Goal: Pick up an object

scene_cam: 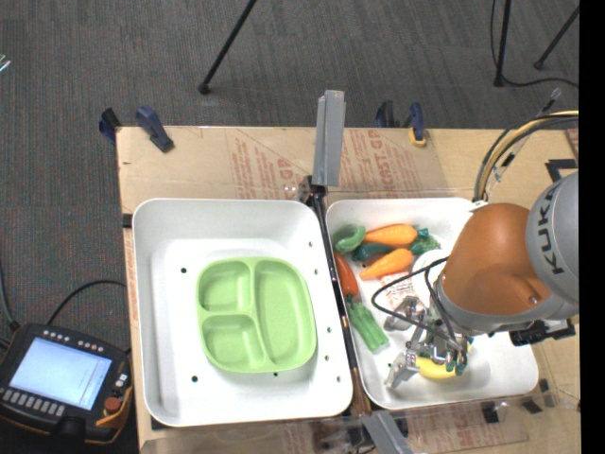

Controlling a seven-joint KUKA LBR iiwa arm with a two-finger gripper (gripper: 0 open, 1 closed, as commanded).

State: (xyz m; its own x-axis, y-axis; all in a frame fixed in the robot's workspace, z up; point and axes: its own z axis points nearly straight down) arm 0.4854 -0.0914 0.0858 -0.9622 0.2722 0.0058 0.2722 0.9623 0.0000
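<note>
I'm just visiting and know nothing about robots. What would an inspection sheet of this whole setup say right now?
Surface: bench bearing a left bin and a right bin, side by side.
Job's things: two carrots, green pieces and a yellow object in the right bin.
Clutter: green divided plate in the left bin.
Grippers: gripper low over the yellow object; grasp unclear.
Cables: black loops by the wrist; bundle on the arm.
Surroundings: handheld screen, blue clamps, stand legs on carpet.
</note>
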